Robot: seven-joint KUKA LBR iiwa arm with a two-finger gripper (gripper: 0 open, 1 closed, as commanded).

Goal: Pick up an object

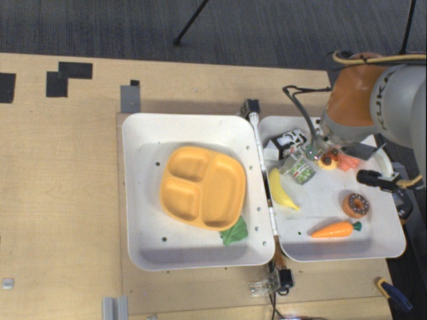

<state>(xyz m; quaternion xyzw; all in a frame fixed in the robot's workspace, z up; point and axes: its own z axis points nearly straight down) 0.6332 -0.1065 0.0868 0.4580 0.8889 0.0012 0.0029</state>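
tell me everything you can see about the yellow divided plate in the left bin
The yellow divided plate looks like smooth plastic, a rounded square with three compartments: two smaller ones on its left side and one larger on the right. It holds nothing. It lies face up, slightly rotated, near the middle of the left bin. A green leafy item pokes out at its lower right corner, touching or tucked under its rim.

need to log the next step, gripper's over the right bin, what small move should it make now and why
Probably a short descent. The gripper sits at the back of the right bin, over a clear packet beside the banana. Whether it holds anything cannot be told from here, so lowering onto the packet before closing looks the safest bet.
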